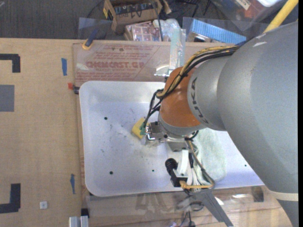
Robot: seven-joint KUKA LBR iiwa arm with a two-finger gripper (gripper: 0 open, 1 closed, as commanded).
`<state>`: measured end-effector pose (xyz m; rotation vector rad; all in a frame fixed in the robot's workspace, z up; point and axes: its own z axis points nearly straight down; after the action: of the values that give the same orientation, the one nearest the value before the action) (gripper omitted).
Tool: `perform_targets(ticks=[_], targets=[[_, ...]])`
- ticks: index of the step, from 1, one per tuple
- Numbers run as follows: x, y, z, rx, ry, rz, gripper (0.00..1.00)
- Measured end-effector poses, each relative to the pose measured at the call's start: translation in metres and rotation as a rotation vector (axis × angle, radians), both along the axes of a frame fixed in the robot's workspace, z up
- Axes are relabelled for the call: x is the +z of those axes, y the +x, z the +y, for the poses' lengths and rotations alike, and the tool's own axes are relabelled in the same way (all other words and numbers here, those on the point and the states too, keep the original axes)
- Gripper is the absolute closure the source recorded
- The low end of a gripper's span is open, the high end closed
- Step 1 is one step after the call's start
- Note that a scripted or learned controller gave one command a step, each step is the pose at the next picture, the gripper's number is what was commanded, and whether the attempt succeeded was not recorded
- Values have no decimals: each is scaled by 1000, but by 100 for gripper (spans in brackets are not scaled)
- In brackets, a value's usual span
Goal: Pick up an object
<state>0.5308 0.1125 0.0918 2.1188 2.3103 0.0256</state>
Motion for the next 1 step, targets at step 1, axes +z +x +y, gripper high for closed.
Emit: perform_targets(ticks=[1], targets=[[60, -48, -4, -49, -7, 17, 100]])
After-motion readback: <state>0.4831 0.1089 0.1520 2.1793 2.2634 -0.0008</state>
